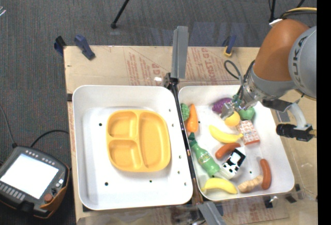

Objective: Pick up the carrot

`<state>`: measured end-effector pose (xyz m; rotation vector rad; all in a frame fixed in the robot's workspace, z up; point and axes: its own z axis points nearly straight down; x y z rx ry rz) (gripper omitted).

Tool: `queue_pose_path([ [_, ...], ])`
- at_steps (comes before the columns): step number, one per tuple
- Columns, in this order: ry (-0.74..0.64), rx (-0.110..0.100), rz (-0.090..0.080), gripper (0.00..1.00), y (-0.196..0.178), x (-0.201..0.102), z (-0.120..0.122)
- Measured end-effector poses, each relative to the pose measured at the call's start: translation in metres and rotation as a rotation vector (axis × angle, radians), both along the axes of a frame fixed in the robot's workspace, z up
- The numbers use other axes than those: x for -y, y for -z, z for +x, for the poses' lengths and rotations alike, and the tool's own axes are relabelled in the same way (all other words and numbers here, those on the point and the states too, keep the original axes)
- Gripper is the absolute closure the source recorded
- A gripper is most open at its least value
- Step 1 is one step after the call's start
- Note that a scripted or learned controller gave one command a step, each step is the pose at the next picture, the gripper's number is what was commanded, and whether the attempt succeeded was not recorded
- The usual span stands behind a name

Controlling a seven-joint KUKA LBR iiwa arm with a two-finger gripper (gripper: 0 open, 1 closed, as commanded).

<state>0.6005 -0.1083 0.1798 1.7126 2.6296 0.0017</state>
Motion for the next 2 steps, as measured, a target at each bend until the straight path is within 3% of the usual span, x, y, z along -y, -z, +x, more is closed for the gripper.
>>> queue_pose_path([
  [1, -0.001, -0.004, 0.0, 0.0, 0.002, -0.001, -0.001],
  [2, -0.055, -0.014, 0.003, 0.0, 0.07, -0.021, 0.01],
])
